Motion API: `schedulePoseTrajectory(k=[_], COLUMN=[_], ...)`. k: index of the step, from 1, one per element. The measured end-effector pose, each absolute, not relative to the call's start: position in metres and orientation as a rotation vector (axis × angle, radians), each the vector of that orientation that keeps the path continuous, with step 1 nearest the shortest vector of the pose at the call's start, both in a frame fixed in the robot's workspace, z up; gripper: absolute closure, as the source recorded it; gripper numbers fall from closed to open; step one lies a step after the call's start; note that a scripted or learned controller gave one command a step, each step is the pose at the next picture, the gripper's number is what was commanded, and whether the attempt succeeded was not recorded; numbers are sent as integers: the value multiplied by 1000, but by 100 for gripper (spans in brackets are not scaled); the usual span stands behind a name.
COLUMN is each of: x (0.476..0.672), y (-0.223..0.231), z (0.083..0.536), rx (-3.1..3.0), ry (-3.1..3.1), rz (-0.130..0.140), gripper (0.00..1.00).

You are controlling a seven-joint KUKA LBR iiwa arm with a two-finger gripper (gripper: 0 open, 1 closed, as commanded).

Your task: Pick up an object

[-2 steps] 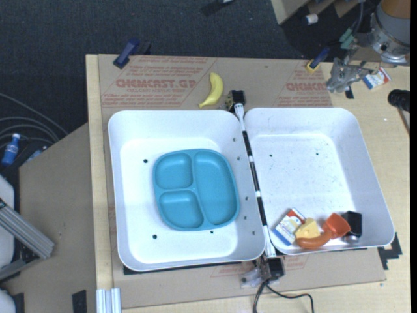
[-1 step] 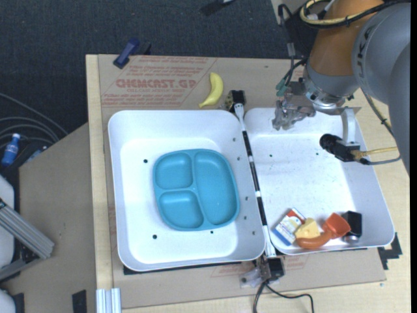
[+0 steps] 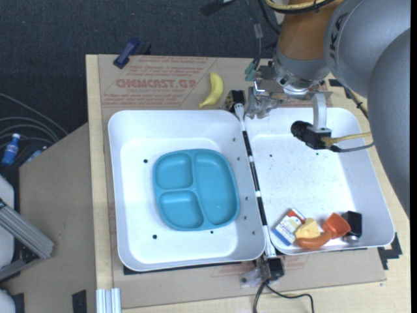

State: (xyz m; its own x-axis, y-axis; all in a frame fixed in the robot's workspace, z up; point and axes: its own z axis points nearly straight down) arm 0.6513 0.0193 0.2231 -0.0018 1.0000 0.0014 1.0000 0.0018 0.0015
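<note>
The things that could be picked up lie heaped in the near right corner of the right bin [image 3: 365, 175]: a small white packet [image 3: 288, 223], a yellow piece [image 3: 311, 229], an orange curved piece [image 3: 314, 242], an orange-red block [image 3: 337, 224] and a small black block [image 3: 353, 223], all touching or just beside one another against the near wall. The gripper [image 3: 260, 103] is well apart from that heap, up at the far left corner of the same bin, close to the divide between the two bins, with bare bin floor between it and the toys; nothing shows between its fingers, and whether they are open or closed cannot be told from this angle. My reading is that the pick is at its reaching stage, with no grasp made yet. The next move would call for carrying the wrist toward the near right corner, choosing one piece at the edge of the heap, and coming down clear of the bin wall. In the left bin [image 3: 130, 142] lies a blue divided plate [image 3: 195, 189], and a yellow banana [image 3: 213, 90] rests on the board beyond the bins
</note>
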Motion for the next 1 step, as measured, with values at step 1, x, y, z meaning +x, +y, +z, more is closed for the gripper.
schedulePoseTrajectory(k=[1], x=[667], y=[-60], z=[282], rx=[2221], ry=[2217], rz=[1], gripper=[100])
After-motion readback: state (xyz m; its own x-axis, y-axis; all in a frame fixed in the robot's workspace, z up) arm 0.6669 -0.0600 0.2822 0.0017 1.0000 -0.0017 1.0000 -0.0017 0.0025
